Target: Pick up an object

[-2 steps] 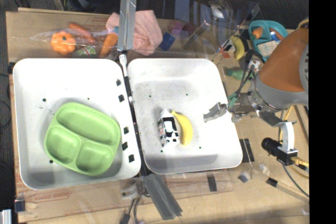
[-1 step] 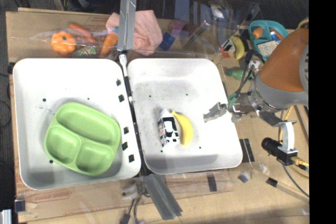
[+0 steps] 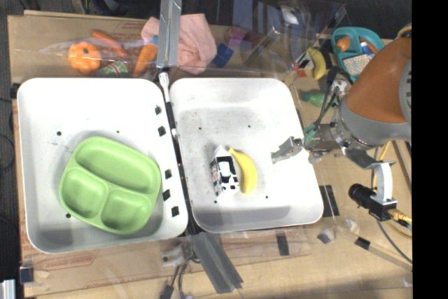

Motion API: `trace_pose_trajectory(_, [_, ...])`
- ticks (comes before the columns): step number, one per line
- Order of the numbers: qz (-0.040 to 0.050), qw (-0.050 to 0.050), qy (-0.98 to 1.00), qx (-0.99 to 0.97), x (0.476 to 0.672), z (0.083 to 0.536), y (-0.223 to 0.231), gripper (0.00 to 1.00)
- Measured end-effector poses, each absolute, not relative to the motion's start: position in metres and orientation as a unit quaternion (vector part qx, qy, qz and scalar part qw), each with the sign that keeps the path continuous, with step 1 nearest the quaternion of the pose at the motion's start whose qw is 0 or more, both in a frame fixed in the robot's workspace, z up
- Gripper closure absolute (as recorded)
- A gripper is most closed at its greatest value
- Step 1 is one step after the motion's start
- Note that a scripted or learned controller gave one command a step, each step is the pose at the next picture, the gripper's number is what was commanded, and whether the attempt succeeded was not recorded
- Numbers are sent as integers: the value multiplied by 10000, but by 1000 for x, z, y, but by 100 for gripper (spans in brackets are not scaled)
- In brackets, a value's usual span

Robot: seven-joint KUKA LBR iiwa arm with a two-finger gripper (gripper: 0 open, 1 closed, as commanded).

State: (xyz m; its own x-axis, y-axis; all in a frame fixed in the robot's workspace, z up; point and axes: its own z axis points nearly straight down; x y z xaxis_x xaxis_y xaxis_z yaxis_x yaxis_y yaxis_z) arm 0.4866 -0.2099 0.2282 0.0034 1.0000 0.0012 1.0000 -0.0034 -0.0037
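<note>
banana (image 3: 245,170): yellow, curved, touching black-and-white toy cow (image 3: 224,174) | mid right bin (image 3: 210,98), bare floor around | gripper (image 3: 285,149): near right rim, grip unclear

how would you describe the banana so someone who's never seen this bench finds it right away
Look at the right white bin, the one without the green divided plate. Near its middle, toward the front edge, two small things lie touching side by side. The banana is the curved yellow one on the right; its neighbour is a black-and-white object.
</note>
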Motion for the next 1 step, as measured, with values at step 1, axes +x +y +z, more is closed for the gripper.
trace_pose_trajectory(1, [9,17,-7059,-7083,487,228,-210,0])
